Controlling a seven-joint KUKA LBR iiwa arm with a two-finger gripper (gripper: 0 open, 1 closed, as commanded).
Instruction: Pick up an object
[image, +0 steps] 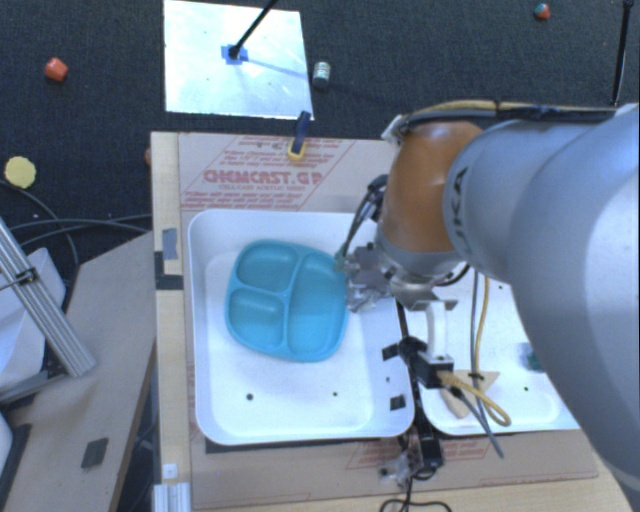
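Two white bins side by side on the bench: left bin (300, 420), right bin (530, 405). One blue divided plate (285, 300) lies in the left bin, toward its far side. One grey arm (540, 210) with an orange band (425, 185) comes in from the right, wrist pointing down over the left bin's right edge. End effector (358, 280) sits at the plate's right rim; contact unclear, and its state cannot be told.
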